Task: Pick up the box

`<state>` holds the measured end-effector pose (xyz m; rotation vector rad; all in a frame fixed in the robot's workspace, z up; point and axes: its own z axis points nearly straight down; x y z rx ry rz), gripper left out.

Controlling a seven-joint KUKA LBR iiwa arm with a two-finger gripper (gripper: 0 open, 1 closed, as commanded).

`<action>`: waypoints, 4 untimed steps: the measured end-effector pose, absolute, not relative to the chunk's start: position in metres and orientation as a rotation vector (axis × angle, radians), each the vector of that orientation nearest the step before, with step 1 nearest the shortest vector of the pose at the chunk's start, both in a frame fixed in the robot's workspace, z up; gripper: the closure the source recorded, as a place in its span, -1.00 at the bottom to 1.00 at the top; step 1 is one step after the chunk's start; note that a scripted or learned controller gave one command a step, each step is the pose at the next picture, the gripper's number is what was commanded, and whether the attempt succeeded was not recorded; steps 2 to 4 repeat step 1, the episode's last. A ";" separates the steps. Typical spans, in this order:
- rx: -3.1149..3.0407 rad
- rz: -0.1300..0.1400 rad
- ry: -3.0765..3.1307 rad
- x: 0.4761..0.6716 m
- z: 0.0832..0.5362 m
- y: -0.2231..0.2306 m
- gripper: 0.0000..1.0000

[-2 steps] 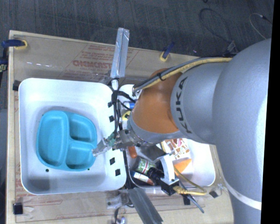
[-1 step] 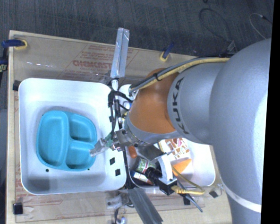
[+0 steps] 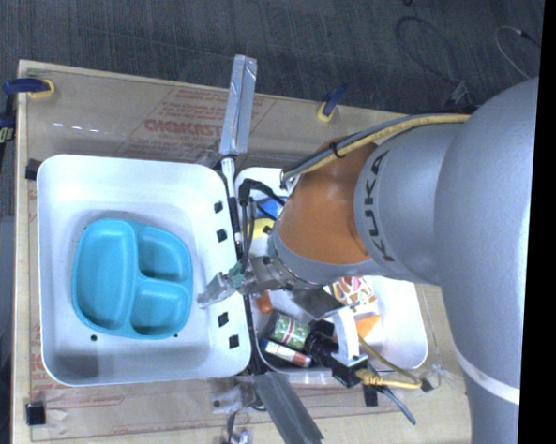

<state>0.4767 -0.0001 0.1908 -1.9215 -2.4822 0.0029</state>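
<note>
Found box (image 3: 356, 299) in right bin (image 3: 413, 349), crowded by bottle (image 3: 290, 333) and partly under arm (image 3: 429, 207). Saw gripper (image 3: 229, 285) over the bins' divider, well apart from box; could not tell its grip state. Risked snagging the wall or grabbing clutter instead.

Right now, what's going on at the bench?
The KUKA arm reaches in from the right and hangs low over the right bin, covering most of it. A box, a small bottle and other clutter lie in that bin beside it. The left bin holds a blue divided tray. Nothing is visibly held.
</note>
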 end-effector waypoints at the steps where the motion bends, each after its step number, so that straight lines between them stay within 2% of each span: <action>1: -2.045 0.002 -2.384 0.476 0.191 -0.034 -1.00; 4: -2.045 0.002 -2.384 0.476 0.191 -0.034 -1.00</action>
